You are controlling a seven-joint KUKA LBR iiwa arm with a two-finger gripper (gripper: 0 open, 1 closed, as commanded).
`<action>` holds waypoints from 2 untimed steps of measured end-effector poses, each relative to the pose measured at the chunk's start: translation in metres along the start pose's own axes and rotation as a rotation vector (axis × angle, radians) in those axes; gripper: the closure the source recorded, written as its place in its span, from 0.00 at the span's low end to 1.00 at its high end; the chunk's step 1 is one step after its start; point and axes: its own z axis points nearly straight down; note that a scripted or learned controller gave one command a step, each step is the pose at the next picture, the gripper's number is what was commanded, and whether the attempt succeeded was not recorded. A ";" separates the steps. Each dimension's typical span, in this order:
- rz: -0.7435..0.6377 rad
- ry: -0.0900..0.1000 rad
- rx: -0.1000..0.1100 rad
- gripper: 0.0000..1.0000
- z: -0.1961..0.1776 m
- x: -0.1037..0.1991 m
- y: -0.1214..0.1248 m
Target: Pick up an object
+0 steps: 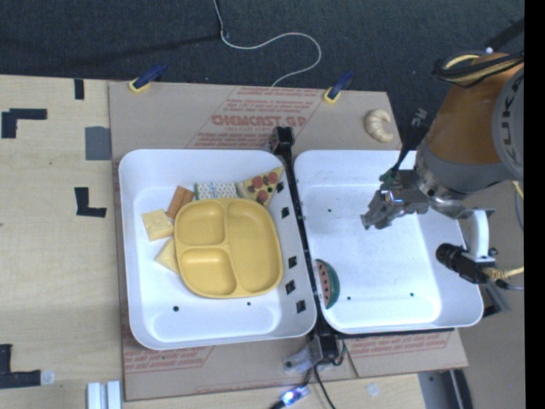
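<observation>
Near edge: cardboard sheet (255,118) under both bins, reaching out front and back. Left bin (213,326) and right bin (400,313) sit touching along their inner walls.

Right bin, near-left corner: a round watermelon-slice toy (328,283), red and green, against the inner wall.

Left bin, middle: yellow divided plate (228,247), three compartments, lying flat. Cracker-like square (157,225) just left of it, another yellow piece (166,256) tucked under its left edge. Behind the plate: brown slab (179,200), a patterned piece (217,191), a pizza-slice toy (264,185) near the inner wall.

Right bin, far half: gripper (376,217) hangs over bare white floor, well apart from the watermelon toy. Nothing between the fingers; whether they are open or closed cannot be told. Grey arm with orange band (464,118) comes in from the right.

Beyond the right bin: a beige lump (381,125) on the cardboard. Two clips, yellow and blue (149,77) (338,85), on the far edge. White cable (272,43) loops over dark carpet.
</observation>
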 end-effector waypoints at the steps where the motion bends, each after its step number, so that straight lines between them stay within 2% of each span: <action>1: 0.001 -0.001 0.002 1.00 0.004 0.054 -0.018; 2: -0.001 0.000 -0.001 1.00 -0.003 0.108 -0.015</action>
